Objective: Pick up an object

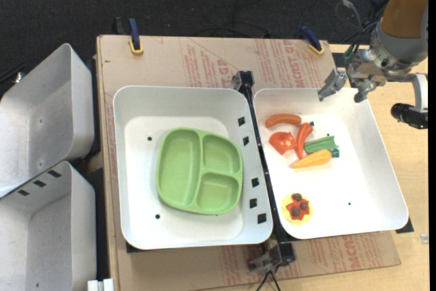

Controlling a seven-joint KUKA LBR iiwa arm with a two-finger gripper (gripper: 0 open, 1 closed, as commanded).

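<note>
The right bin [381,146] holds the candidates for picking, all small toy foods clustered in its left half: an orange-red sausage [283,120] nearest the far rim, a red pepper [282,142] just below it, a slim red chilli [303,138] beside that, a carrot [312,160] with a green top [321,144], and, apart from the rest toward the near rim, a yellow disc with dark berries [297,208]. They look like moulded plastic, so I judge them light, stiff and rather slick, apt to skid or roll on the smooth white floor if nudged off-centre. The sausage and carrot offer the best hold: close across the narrow middle, fingers square to the long axis. The pepper is rounder and may squirt out; the flat disc gives little to pinch. The cluster is tight, so one finger could land on a neighbour.

The left bin [129,146] carries only a green divided plate [199,171], its three compartments bare. Both bins sit on the cardboard-covered tabletop [177,58].

The tool [345,86] hangs over the far rim of the right bin, well apart from the foods, its two fingers spread wide with nothing between them
</note>
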